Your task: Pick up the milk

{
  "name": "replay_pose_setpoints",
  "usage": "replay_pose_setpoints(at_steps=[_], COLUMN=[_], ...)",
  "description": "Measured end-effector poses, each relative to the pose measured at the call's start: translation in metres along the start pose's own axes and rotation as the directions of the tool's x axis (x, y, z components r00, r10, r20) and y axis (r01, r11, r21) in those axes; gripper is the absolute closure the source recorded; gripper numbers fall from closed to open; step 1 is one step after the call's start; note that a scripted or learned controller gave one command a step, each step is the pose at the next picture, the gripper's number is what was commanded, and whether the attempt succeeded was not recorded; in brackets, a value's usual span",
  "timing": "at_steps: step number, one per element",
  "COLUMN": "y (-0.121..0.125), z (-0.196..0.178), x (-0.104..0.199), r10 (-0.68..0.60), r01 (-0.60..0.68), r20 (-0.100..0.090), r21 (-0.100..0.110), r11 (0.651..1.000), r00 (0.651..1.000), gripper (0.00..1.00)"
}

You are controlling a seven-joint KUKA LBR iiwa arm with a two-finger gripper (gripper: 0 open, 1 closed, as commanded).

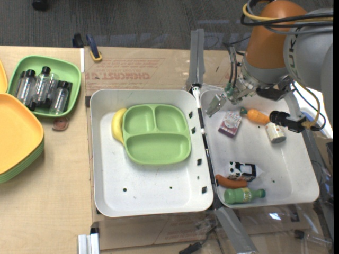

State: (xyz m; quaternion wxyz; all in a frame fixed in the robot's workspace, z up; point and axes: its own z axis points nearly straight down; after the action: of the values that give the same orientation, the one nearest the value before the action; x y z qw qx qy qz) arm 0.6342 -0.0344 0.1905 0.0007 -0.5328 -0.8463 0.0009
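- The arm [288, 36] fills the upper right, grey with its orange band, leaning in over the far end of the right bin [312, 179].
- Left bin [103, 157] carries a green divided plate [157, 133], with a yellow piece [117, 125] tucked under the plate's left edge.
- Here's the gripper [233, 91], hanging over the right bin's far left corner; whether that pincer is spread or pressed together, I cannot tell from this angle, and nothing shows between its tips.
- Just below it lies a small pinkish packet [231, 124], with a carrot [257, 116] and a white can [276, 132] to the right.
- Now the milk [242, 169]: a little black-and-white carton lying near the right bin's near edge, well apart from the gripper.
- Touching it on the near side sits a sausage [231, 181], then a green bottle [242, 195].
- My read: the carton looks light, stiff, smooth-sided, a bit crushable. Best grip is across its narrow flat faces, coming straight down, clear of the sausage.
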Motion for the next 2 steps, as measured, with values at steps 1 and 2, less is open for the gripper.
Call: replay_pose_setpoints(at_steps=[1,2], y=[0.0,0.012], z=[-0.009,-0.001], x=[-0.001,0.009], r10=[-0.002,-0.068], r01=[0.002,0.068], r20=[0.002,0.002], r21=[0.0,-0.002], r11=[1.0,0.998], r00=[1.0,0.998], gripper=[1.0,1.0])
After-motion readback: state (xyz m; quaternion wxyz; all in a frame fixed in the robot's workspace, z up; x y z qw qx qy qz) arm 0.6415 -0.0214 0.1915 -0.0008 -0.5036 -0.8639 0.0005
